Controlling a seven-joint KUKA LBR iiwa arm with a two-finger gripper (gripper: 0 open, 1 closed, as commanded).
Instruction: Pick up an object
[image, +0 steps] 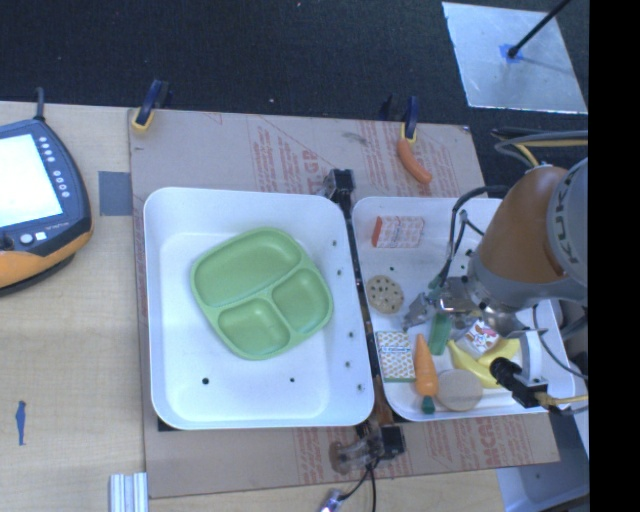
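Note:
My gripper (428, 308) hangs low over the middle of the right bin (470, 212), reaching in from the right. Just below it lies a small green object (440, 331), touching or nearly touching the gripper. An orange carrot (426, 368) lies beside that, with a yellow banana (478, 362) and a tan round object (460, 391) to the right. A round cookie (384, 293) sits left of the gripper. An orange-and-white carton (399, 232) lies at the bin's far end. A patterned packet (395, 356) lies against the left wall.
The left bin (165, 300) holds a green divided plate (262, 292). A teach pendant (35, 200) rests on the bench at far left. An orange item (415, 163) lies on the board behind the right bin. Clamps (148, 105) hold the board's far edge.

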